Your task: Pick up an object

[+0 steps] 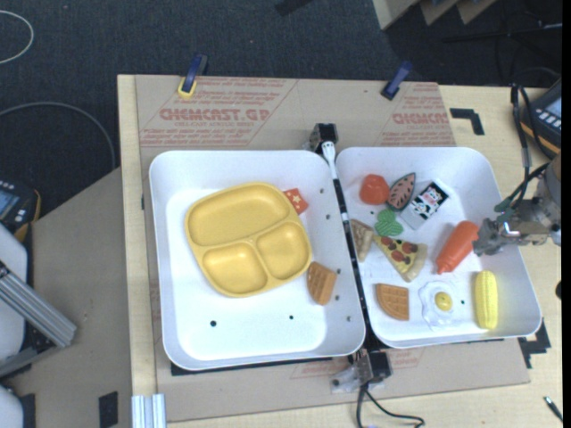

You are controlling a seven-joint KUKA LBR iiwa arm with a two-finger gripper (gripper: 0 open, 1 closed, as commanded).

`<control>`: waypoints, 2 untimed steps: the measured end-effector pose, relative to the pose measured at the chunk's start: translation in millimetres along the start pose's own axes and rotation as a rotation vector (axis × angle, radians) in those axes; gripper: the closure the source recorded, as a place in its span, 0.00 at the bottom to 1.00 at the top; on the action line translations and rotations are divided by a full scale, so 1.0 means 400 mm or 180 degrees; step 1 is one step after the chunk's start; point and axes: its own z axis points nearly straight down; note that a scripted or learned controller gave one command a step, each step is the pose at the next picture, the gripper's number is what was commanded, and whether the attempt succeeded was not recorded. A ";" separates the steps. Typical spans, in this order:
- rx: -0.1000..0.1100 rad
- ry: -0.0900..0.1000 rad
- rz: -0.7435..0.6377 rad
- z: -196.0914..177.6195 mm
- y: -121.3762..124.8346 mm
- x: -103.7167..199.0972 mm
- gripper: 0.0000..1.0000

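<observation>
The right bin (pixel 500 172) holds several toy foods: a red tomato (pixel 374 188), a milk carton (pixel 430 201), a green piece (pixel 389 223), a pizza slice (pixel 401 254), an orange carrot (pixel 457 245), a toast (pixel 393 300), a fried egg (pixel 440 302) and a yellow corn cob (pixel 485 299). My gripper (pixel 496 236) reaches in over the bin's right rim, just right of the carrot's upper end and above the corn. Nothing shows in its grasp.
The left bin (pixel 259 337) bears a yellow divided plate (pixel 247 237), a small red-orange piece (pixel 296 201) at its upper right and a brown bread piece (pixel 321 283) near the divider. Clamps and cables sit along the bench edges.
</observation>
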 end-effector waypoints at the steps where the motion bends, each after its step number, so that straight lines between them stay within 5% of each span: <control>1: 0.0016 0.0015 -0.0010 0.026 0.039 0.123 1.00; 2: -0.0001 0.0010 -0.0016 -0.003 0.074 0.261 1.00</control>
